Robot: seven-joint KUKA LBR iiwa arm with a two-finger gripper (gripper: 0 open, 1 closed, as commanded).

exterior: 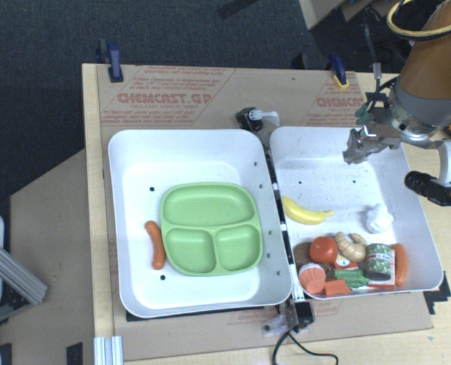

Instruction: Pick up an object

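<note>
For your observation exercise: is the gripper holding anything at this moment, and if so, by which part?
Nothing is held. The gripper hangs above the right bin, apart from the banana.

A yellow banana (306, 212) lies flat mid-right bin (408, 204); a red tomato (324, 249) sits among toys below it.

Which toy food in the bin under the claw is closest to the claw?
The white crumpled piece by the right wall is closest to the claw. The yellow banana comes close behind; the rest sit piled in the front corner.

Arm (430, 67) cut off at right edge; heaped toys (350, 265) overlap indistinctly
</note>
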